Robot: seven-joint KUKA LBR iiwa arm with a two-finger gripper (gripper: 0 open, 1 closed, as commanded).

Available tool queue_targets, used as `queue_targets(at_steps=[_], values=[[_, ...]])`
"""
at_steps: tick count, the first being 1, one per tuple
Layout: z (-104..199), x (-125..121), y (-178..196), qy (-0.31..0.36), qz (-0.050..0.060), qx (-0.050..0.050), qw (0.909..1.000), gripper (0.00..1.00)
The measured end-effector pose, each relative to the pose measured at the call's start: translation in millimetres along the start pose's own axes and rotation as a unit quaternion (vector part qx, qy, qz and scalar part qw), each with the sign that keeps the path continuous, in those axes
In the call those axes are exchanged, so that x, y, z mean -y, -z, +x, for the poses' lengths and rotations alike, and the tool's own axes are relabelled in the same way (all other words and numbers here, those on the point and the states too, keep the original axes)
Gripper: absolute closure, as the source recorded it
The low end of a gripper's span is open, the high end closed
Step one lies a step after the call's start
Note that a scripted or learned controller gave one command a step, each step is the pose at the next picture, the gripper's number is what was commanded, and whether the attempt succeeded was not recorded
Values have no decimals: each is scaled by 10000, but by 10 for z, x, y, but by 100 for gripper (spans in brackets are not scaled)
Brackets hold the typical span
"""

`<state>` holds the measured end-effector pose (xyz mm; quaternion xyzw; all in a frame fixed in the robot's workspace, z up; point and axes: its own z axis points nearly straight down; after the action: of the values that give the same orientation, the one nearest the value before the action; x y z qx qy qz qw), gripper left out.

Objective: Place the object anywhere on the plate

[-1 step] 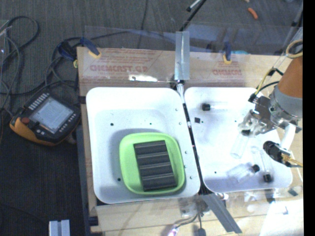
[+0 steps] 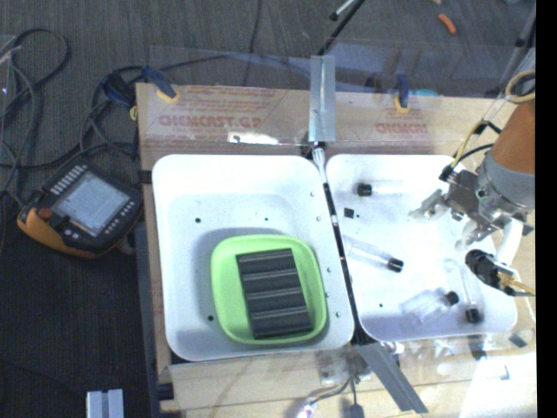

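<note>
— Where's the dark ribbed block?
— On the green plate, left bin.
— And the pincer?
— Over the right bin's right edge, well apart; grip state unclear.

dark grey carpet floor, black cables and handheld pendant lying left of wooden bench

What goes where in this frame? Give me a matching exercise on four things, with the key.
Things:
1. green plate
2. dark ridged block
3. pendant
4. clear vials

Places:
A. floor, left of the bench
B. right bin
C. left bin
D. on the plate

Pairs: 1-C, 2-D, 3-A, 4-B
</note>
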<state>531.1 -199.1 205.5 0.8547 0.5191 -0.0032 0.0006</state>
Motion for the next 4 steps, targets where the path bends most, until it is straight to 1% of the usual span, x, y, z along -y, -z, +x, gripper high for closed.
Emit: queue_targets(at_steps=[1, 2, 3, 4], values=[[229, 194, 296, -255, 0, -19, 9997, 0], [696, 103, 877, -578, -6, -13, 9983, 0], [953, 116, 668, -746, -3, -3, 9972, 0], [1149, -36, 584, -834, -9, 0, 9965, 0]])
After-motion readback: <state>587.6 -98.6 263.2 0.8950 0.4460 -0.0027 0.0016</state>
